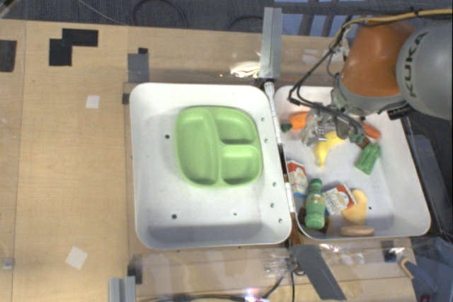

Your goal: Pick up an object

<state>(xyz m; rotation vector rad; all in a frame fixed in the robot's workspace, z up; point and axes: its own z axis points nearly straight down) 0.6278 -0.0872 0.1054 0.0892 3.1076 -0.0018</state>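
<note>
My gripper (324,132) hangs low in the right bin (414,184), under the orange wrist band. Its tips are right over a yellow banana (324,150). An orange carrot (300,121) lies just left of it, and a green item (368,158) lies to its right. Nearer the front sit a green bottle (314,203), a small printed packet (296,175), another packet (338,199), a yellow piece (358,205) and a tan piece (356,229).
The left bin (152,216) holds a green divided plate (216,145). A metal post (270,42) stands behind the wall between the bins. Black cables loop from the wrist over the right bin's back edge.
</note>
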